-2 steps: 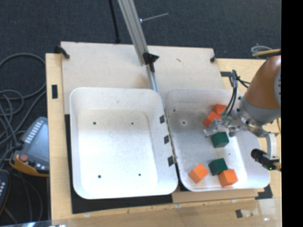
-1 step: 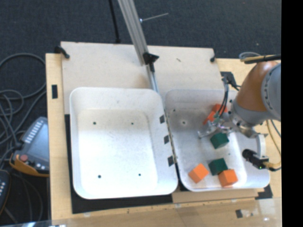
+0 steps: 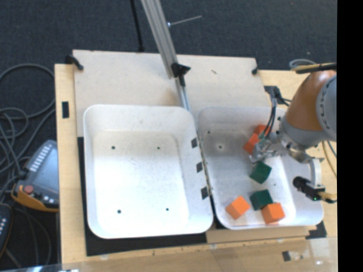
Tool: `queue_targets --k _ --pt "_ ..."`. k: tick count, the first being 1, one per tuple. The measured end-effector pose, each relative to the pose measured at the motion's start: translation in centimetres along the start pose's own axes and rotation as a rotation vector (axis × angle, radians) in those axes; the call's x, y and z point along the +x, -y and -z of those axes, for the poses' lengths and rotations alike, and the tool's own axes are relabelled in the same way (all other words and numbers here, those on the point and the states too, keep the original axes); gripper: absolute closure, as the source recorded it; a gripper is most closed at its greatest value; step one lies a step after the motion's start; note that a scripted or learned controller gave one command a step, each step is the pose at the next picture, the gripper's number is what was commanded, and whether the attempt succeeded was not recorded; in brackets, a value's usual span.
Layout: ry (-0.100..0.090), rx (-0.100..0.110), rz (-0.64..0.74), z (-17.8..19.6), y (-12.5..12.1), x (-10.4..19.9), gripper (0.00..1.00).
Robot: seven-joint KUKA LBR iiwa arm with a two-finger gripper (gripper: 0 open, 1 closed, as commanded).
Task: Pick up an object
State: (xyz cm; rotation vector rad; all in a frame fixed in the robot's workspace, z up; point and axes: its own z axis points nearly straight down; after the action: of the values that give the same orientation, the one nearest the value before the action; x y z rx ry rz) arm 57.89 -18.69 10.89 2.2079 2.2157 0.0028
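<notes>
My gripper (image 3: 262,153) hangs over the right bin (image 3: 221,123), near its middle right. Just below it in the view sits a dark green block (image 3: 260,173), tilted, and I cannot tell whether the two touch. An orange block (image 3: 253,141) lies right beside the gripper on its upper left, partly hidden by it. Near the bin's front edge lie a second green block (image 3: 261,199), an orange block (image 3: 238,207) and another orange block (image 3: 273,212).
The left bin (image 3: 142,169) stands beside the right one, their rims meeting at the middle. A slanted metal post (image 3: 164,38) rises behind the bins. The arm's grey and orange wrist (image 3: 309,109) overhangs the right bin's right rim.
</notes>
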Motion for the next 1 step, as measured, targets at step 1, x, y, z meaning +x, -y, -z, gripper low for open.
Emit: queue_targets --k 1 --pt "0.0 0.001 0.001 -0.07 0.03 0.01 0.0"
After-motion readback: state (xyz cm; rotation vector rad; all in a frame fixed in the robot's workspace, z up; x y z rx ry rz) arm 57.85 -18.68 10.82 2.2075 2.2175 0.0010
